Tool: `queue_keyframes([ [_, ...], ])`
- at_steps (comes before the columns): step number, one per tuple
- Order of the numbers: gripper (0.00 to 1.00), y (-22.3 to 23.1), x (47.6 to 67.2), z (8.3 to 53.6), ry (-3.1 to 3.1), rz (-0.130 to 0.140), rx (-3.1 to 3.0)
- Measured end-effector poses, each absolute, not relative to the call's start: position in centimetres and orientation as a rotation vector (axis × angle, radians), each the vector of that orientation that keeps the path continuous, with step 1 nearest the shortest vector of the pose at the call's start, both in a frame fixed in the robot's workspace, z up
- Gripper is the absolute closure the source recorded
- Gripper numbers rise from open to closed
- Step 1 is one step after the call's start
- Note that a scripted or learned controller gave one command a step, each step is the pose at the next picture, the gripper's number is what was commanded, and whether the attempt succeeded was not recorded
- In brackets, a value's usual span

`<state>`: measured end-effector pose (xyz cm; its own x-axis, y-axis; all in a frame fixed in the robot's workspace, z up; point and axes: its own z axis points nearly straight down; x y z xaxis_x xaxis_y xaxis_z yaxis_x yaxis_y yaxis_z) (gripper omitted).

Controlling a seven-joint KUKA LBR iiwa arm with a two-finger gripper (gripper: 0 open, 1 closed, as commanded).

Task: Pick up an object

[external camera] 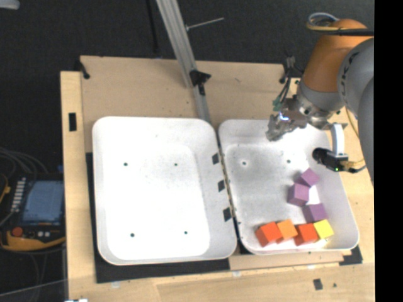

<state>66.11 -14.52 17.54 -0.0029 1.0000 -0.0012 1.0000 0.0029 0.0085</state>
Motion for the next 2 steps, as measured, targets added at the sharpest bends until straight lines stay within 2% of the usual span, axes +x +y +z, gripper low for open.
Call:
queue_keyframes([
  [1, 1.00, -14.7, 66.3, 21.5, 2.222, 0.006, 2.213],
  [2, 1.00, -9.3, 65.3, 20.9, 2.228, -0.001, 2.215],
])
